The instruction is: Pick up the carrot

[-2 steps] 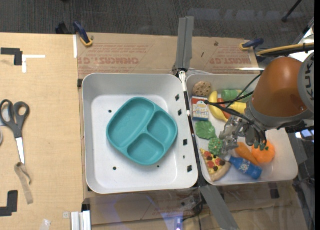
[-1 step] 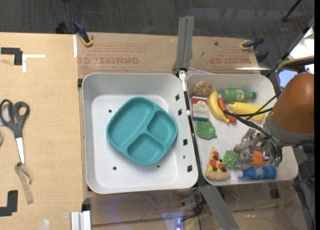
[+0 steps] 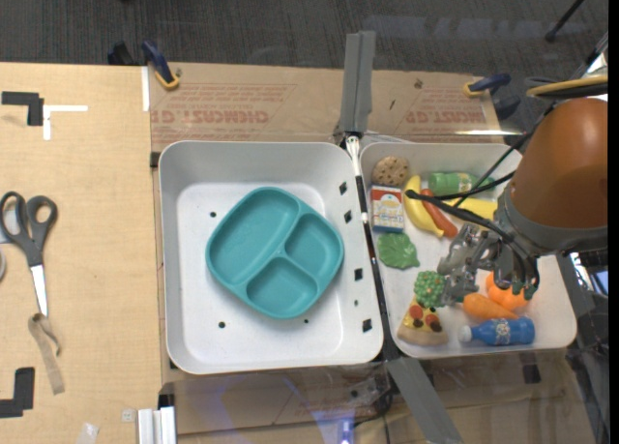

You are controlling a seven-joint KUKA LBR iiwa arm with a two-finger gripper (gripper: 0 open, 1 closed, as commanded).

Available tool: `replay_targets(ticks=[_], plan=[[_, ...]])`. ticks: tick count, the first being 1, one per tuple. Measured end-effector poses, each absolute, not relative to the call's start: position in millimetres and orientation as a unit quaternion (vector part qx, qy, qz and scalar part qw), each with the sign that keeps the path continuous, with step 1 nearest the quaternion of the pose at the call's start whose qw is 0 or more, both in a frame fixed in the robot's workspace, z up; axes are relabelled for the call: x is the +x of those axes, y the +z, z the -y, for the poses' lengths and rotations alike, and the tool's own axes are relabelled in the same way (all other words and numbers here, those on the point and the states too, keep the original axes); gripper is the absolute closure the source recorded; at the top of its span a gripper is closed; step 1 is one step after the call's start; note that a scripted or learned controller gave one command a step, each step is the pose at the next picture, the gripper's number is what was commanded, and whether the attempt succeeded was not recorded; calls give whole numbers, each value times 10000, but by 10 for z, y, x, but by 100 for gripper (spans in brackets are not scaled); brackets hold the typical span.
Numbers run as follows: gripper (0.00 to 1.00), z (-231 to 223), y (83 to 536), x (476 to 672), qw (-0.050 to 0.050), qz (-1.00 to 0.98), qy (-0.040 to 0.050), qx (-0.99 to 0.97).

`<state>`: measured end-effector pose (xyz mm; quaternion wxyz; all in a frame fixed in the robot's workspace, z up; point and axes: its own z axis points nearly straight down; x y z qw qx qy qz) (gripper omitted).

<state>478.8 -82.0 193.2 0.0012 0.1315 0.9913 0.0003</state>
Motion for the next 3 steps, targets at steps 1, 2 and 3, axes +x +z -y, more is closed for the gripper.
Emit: replay_targets(ticks=[1, 2, 3], plan=[[100, 1298, 1472, 4937, 4, -9998, 2, 216], [100, 2127, 1041, 4973, 33, -10000, -6, 89], [100, 1373, 1256, 4865, 2, -9726, 5, 2325]])
